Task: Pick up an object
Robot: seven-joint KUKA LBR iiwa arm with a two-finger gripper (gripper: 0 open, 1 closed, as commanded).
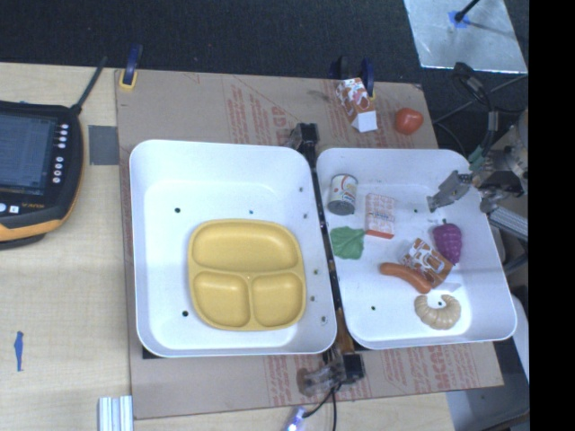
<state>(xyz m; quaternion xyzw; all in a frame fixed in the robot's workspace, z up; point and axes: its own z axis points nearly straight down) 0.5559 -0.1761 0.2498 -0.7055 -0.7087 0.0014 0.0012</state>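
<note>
In the camera view, two shallow white bins of smooth, glossy plastic with rounded corners are seen side by side on a brown cardboard sheet (269, 106) laid over a pale wood-grain bench. The left bin (162, 187) is occupied by a matte yellow tray (247, 272) with rounded corners, moulded into one wide compartment at the far side and two smaller ones at the near side.

The right bin (395, 326) is filled with small toy foods. A short silver can (342, 193) is lying near its left wall, with a flat red-and-white packet (380, 215) just beside it. A green leaf-shaped piece (347, 241) is set against the left wall. Towards the right, a knobbly purple grape bunch (448, 241) is found next to a small printed carton (425, 257), which is touching a smooth orange-red sausage (406, 277). A ridged, curled beige pastry (438, 310) is lying nearest the front rim.

The gripper (446, 192) is seen over the right bin's far right part, above the grape bunch; nothing is visible between its fingers, and whether it is released or clenched cannot be told.

Outside the bins, a small carton (357, 103) and a round red tomato (408, 120) are resting on the cardboard, and an orange-edged control pendant (36, 169) is lying at the left
</note>
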